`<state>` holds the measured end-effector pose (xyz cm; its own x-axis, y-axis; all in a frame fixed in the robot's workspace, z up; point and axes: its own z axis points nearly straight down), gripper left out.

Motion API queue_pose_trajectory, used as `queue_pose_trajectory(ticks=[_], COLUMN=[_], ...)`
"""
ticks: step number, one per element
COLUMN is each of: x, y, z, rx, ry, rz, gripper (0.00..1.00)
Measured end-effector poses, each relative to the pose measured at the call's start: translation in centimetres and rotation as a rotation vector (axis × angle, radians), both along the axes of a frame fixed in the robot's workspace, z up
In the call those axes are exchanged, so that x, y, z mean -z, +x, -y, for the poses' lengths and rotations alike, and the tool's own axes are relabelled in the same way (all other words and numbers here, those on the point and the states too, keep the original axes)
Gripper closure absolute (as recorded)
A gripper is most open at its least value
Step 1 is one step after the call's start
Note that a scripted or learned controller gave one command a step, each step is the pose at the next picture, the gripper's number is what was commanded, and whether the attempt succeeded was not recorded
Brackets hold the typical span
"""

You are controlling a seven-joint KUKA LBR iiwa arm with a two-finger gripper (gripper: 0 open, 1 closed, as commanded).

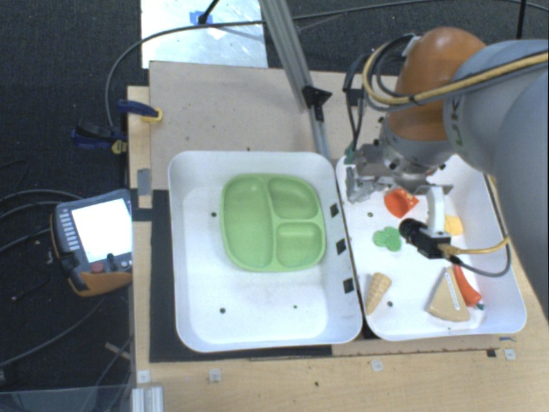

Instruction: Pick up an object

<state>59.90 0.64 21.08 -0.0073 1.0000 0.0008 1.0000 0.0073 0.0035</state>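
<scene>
Tool [371, 181]: poised low over right bin [506, 316], jaw state indiscernible. Step: approach. Next: descent onto orange piece [400, 202] just beside.

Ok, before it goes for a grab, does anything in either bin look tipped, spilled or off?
Nothing stands out. The green divided plate lies flat in the left bin. In the right bin, the ice cream cone, green piece, orange piece and wedge lie loose, as tossed toys would. The claw hangs over that bin's far-left corner.
</scene>
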Motion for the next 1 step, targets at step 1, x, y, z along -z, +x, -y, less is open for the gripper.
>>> queue_pose_trajectory(ticks=[1], x=[0.34], y=[2.62], z=[-4.62], rx=[0.001], ry=[0.000], rz=[0.000], gripper=[1.00])
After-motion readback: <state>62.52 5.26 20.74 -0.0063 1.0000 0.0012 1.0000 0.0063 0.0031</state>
